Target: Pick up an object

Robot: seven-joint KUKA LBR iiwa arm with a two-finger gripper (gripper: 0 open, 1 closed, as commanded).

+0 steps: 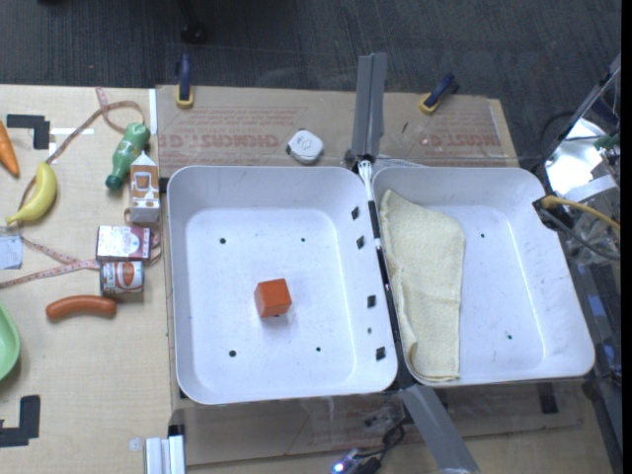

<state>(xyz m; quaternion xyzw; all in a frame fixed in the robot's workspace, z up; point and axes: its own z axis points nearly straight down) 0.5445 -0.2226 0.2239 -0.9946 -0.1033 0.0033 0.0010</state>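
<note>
We cannot tell the tool's state from this view. We are judging the grasp as not yet begun. The orange block is sitting alone near the middle of the left bin, well apart from its walls. A cloth is lying along the right bin's left side.

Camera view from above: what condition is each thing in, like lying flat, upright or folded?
Orange block: sits alone on the floor of the left bin.
Towel: folded, lying along the left side of the right bin.
Banana: lying flat on the table.
Sausage: lying flat.
Green bottle: on its side.
Can: on its side.
</note>
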